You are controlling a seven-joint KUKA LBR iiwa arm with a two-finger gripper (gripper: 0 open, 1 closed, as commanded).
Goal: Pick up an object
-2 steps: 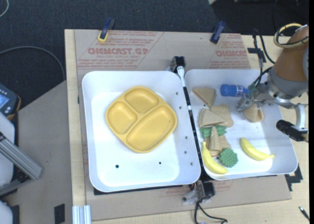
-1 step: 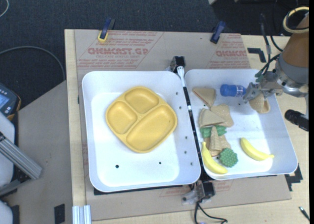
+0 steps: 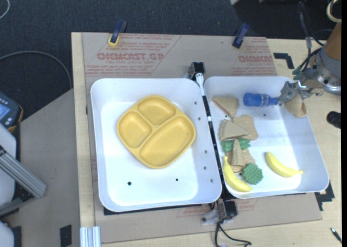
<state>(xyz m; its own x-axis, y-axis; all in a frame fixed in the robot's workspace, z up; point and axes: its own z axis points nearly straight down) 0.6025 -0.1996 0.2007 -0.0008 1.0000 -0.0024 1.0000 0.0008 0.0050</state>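
From above, the bench carries 2 shallow white bins side by side on a brown board. The left bin [image 3: 108,175] holds a yellow divided plate [image 3: 156,130] with 3 compartments, lying flat near the bin's middle.

The right bin [image 3: 303,148] holds the loose items. A blue bottle [image 3: 259,99] lies on its side near the far wall. A tan bread slice [image 3: 227,105] lies at the far left corner, and more tan slices [image 3: 238,129] are piled just nearer, along the left wall. A green piece [image 3: 239,144] peeks out among them, and a green broccoli [image 3: 252,174] sits at the near end of the pile, touching a banana [image 3: 235,177] that lies along the left wall. A second banana [image 3: 282,166] lies apart toward the near right. Another tan piece [image 3: 296,108] rests by the far right wall.

The arm reaches in from the right, and its gripper [image 3: 287,93] hovers over the far right part of this bin, just beside the blue bottle's end and the tan piece. How far the gripper is open, and whether it grips anything, cannot be made out.

2 clamps [image 3: 115,33] grip the board's far edge.
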